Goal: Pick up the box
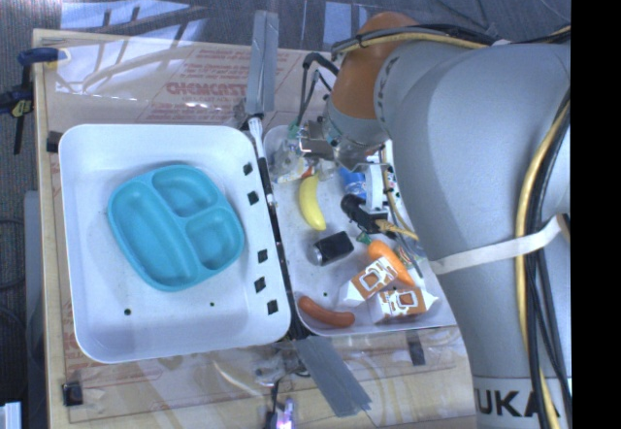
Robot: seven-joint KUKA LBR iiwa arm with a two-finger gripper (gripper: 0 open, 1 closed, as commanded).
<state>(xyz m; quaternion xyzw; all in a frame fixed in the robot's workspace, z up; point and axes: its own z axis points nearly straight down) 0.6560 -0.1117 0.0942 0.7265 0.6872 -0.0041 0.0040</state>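
- While the grey arm (466, 155) reaches in from the right over the right bin (291, 223), its hand (309, 144) sits low at that bin's far end, close to the rim.
- Whether the hand is open or closed cannot be told; it is partly lost among cables and the wrist.
- An orange-and-white box (388, 286) lies in the near right part of the right bin, well apart from the hand, partly under the arm's bulk.
- Just beside the hand lies a yellow banana (311, 204), pointing down the bin.
- Near the middle of the bin sits a small black block (333, 247), between the banana and the box.
- At the near edge of the bin lies a brown sausage (327, 313), near the box.
- Resting flat in the middle of the left bin (97, 311) is a blue divided plate (175, 226).
- Both bins stand side by side on the bench (146, 78).
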